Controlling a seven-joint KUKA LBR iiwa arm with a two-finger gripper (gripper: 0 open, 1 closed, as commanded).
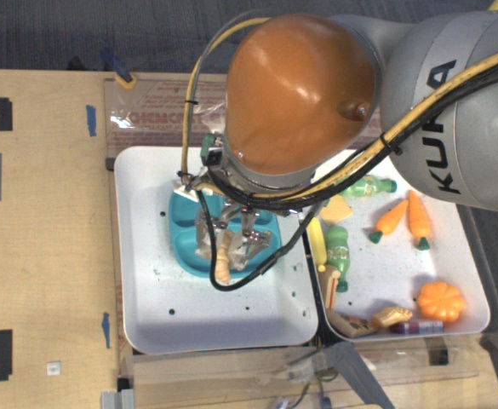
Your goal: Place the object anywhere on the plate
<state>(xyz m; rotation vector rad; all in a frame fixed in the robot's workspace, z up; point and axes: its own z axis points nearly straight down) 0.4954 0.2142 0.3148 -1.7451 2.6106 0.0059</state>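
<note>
A teal plate (183, 228) lies in the left white bin (146, 296), partly hidden under the arm. My gripper (228, 239) hangs just over the plate's right half, with its fingers spread. Between and just below them a tan, elongated object (223, 262) rests on the plate, its lower end at the plate's front rim. The fingers stand on either side of the object, apart from it. The arm's orange band (300, 92) hides the back of the plate.
The right bin (453, 326) holds two orange carrots (406, 214), a small orange pumpkin (440, 301), a yellow piece (315, 239), green items (337, 247) and several tan pieces along its front. A black cable loops below the gripper.
</note>
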